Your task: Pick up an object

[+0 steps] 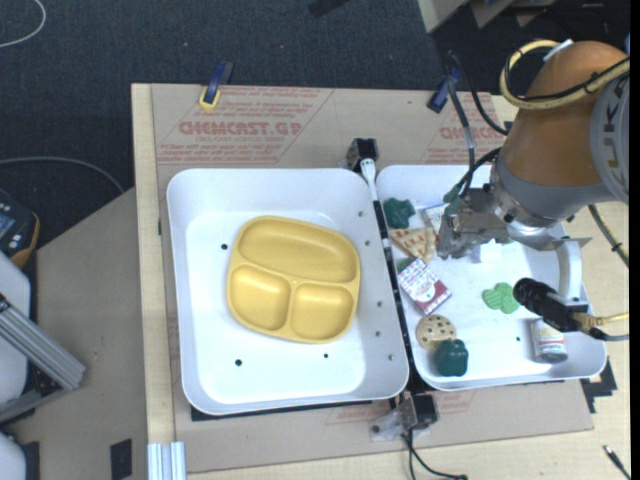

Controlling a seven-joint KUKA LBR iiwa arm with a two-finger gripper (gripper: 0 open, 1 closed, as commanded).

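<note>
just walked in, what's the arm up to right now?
The arm is reaching in over the right bin, with its gripper low near the bin's upper left area, close to a tan waffle-like piece and a dark green toy. Nothing is visibly between its fingers. Other small items lie in that bin: a red-and-white packet, a cookie, a light green piece and a small can. The left bin holds a yellow divided plate.

Dark carpeted floor (150, 28), paper-covered wooden bench (270, 118), aluminium rail (40, 353) at left, cables trailing across floor
</note>
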